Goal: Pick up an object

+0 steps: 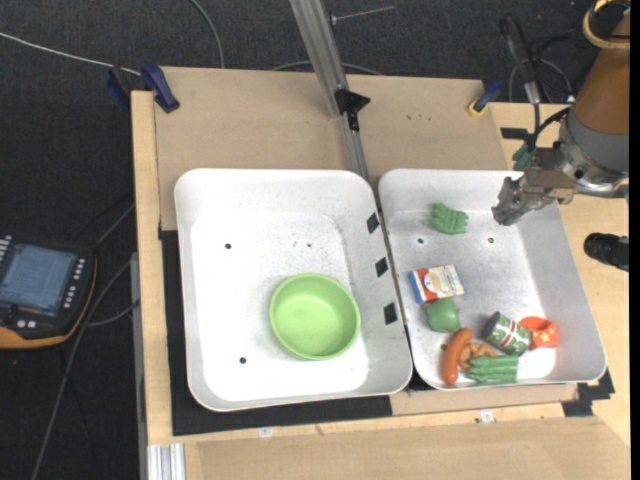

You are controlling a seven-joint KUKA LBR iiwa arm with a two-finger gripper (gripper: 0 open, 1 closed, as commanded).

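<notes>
Left bin (200,208): one green bowl (314,315). Right bin (570,268): about seven small items. Gripper (507,211) hovers above the right bin, state unclear.

Two bins (200,208), one bowl (314,315)

Two shallow white bins side by side at frame centre. In the left bin (200,268), lower middle: a green plastic bowl (314,315). In the right bin (570,268): a knobbly green toy (450,218) at upper middle; a small printed carton (437,283) below it; a round green piece (443,315) just beneath; along the bottom edge, an orange sausage-shaped toy (455,354), a green can (507,333) and perhaps a bean pod (494,370).
</notes>
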